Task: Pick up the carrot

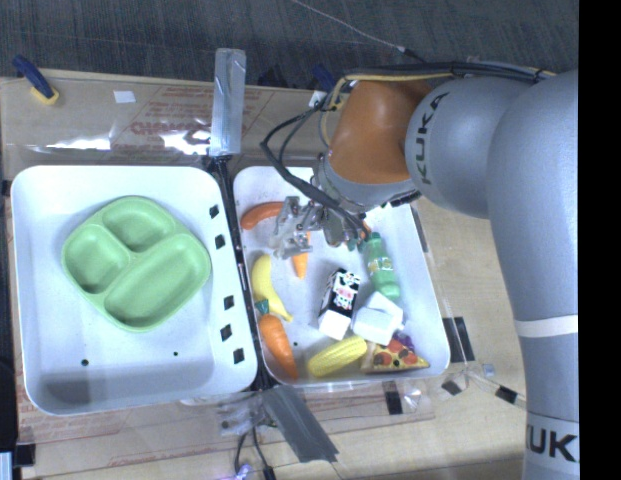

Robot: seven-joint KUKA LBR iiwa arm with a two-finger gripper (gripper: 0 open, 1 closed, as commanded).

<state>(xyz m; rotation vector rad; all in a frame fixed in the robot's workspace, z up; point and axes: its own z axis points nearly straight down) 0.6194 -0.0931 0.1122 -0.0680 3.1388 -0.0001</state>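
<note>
Claw (298, 238) is hovering over the carrot (300, 264), can't tell its state; carrot's looking light, stiff, slick, so grab mid-body.

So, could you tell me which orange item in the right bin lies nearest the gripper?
The small orange piece just below the gripper; the larger carrot lies near the front wall.

the bins (30, 268) look like smooth white plastic. the green plate (136, 261) at left is matt plastic. the carrot (276, 340), lower middle, has a glossy plastic sheen. the arm (510, 148) at upper right is smooth, satin grey.
</note>
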